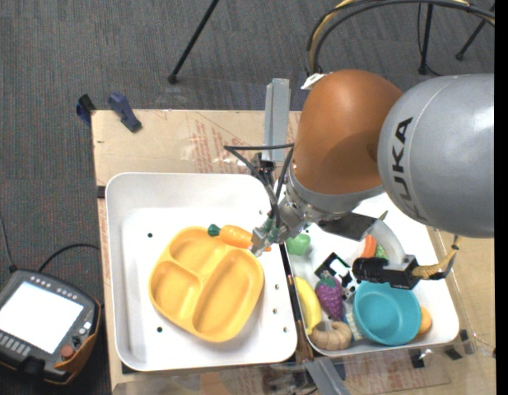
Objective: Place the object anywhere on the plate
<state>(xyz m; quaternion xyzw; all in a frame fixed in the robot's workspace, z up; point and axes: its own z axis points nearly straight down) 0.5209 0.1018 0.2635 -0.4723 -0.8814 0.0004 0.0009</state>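
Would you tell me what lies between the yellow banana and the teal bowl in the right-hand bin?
In the camera view, a purple grape bunch lies between the banana and the teal bowl, with a small tan pumpkin just below that stretch.

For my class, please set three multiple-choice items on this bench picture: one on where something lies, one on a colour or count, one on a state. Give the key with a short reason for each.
1. Where does the toy carrot lie?
A. At the far rim of the yellow plate
B. Inside the teal bowl
C. On the floor beside the tablet

2. How many compartments does the yellow plate have?
A. One
B. Three
C. Five

3. How does the teal bowl stand?
A. Upside down
B. Upright with its opening upward
C. Stacked on the plate

Key: 1 A, the carrot rests on the plate's far edge in the left bin, next to the claw. 2 B, raised ridges split it into three sections. 3 B, its hollow inside faces the camera, in the right bin.
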